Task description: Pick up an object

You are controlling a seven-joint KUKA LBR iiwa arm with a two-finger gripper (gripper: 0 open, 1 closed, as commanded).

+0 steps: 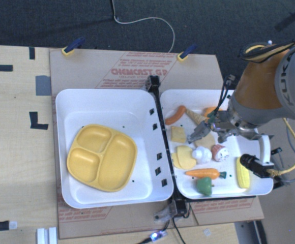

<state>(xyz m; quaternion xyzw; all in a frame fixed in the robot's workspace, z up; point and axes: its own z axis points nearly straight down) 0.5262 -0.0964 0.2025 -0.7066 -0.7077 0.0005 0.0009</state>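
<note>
The gripper (201, 132) hangs with fingers apart and nothing between them over the right bin (259, 189), just above the small white egg (201, 154) (probably light, hard and slippery), best pinched across its middle.

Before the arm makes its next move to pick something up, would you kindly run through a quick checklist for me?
1. End effector over the right bin: ok.
2. Something held between its fingers: not ok, nothing seen there.
3. Target nearby: ok, white egg-like piece and yellow cheese-like slices lie just below it.
4. Toy food spaced for a clean grasp: not ok, pieces crowd together.
5. Carrot and corn lying flat: ok.
6. Yellow divided plate in the left bin: ok.
</note>
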